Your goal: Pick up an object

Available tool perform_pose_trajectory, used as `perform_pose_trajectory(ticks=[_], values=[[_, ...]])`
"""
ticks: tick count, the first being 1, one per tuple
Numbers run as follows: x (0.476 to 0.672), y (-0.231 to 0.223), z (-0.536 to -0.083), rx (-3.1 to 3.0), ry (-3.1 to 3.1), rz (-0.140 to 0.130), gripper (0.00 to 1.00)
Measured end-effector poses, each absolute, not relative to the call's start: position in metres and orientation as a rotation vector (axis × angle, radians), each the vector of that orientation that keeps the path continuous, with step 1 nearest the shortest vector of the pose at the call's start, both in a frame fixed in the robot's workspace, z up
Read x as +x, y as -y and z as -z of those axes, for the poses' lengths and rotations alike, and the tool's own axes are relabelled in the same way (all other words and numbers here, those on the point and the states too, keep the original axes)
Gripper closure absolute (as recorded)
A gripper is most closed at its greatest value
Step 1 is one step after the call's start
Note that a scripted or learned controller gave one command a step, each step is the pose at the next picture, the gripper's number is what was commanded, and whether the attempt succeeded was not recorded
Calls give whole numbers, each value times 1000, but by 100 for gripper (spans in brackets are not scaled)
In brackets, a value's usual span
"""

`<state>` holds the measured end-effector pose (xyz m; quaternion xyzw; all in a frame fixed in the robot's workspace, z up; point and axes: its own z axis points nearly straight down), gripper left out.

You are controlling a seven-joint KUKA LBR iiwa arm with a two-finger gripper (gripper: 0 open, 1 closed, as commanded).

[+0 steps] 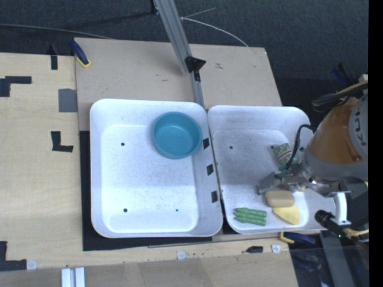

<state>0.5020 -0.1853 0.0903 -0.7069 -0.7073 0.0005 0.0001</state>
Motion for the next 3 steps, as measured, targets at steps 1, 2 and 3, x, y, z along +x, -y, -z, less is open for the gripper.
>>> perform_pose_trajectory(ticks=[1, 2, 3], values=[[503, 187, -101, -2227, 2227, -3, 100], [505, 191, -144, -2222, 2224, 1, 100], [504, 194, -186, -2222, 2224, 1, 100]])
